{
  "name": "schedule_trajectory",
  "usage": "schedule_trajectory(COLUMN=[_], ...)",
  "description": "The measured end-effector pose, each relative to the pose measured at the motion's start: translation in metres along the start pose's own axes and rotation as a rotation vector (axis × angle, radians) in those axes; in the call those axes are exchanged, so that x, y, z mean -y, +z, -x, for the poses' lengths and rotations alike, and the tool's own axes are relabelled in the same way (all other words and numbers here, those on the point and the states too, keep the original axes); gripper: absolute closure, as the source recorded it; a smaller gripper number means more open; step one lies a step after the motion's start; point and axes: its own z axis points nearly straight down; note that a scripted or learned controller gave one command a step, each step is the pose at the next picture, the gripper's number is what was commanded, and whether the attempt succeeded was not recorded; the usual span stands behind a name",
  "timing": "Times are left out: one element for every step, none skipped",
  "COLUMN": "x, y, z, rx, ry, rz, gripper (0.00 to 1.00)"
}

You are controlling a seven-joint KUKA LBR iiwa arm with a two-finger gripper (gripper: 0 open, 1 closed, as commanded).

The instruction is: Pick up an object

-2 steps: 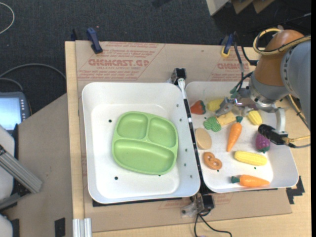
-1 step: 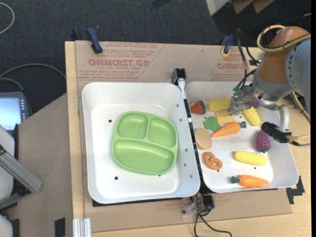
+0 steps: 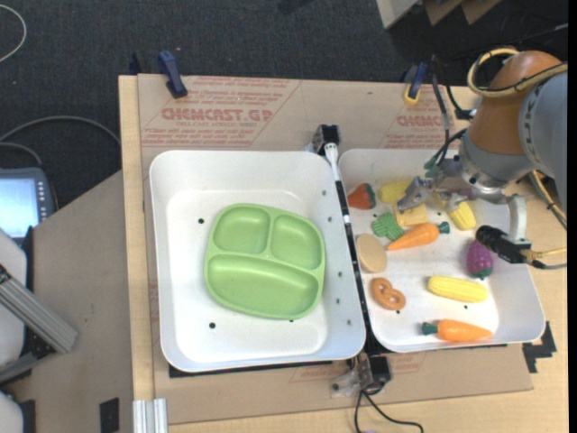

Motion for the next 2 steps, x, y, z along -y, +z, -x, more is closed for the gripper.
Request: schedule_trajectory(x=[-0.036, -0.009], y=[0.015, 0.011], z=[-0.029, -0.029], rx=[-0.004, -0.003], ry=[-0.004, 0.003], rz=[-0.031, -0.010], gripper=[0.00, 0.00])
